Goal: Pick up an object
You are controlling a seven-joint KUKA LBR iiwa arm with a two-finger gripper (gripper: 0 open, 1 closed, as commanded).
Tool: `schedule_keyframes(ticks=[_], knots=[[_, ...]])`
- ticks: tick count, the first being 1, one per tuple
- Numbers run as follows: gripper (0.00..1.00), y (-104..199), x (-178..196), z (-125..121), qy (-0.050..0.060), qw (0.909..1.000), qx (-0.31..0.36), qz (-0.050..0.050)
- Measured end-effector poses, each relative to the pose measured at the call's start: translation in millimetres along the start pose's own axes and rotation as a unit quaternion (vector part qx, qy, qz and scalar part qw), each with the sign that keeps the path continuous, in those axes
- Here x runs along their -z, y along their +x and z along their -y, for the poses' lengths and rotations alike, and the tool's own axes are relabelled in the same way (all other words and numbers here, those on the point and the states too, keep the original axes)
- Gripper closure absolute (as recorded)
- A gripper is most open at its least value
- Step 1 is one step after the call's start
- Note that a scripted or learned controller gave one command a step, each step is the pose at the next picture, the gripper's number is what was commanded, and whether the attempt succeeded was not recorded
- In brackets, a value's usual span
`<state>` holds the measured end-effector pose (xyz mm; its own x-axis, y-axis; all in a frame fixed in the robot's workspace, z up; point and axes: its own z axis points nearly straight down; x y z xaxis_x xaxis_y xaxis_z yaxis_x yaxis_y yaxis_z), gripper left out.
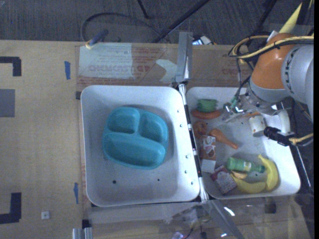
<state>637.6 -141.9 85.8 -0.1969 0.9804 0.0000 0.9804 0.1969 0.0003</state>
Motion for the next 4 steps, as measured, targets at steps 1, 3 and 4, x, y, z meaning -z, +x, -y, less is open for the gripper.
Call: schedule_keyframes(ticks=[1,3,4], knots=[[0.00,0.0,-1.0,0.2,0.000,1.0000,0.000,0.000],[0.00,0.0,7.3,-1.2,0.000,1.0000,0.000,0.000],[1.00,-0.3,14.0,-1.9,0.000,1.0000,0.000,0.000]])
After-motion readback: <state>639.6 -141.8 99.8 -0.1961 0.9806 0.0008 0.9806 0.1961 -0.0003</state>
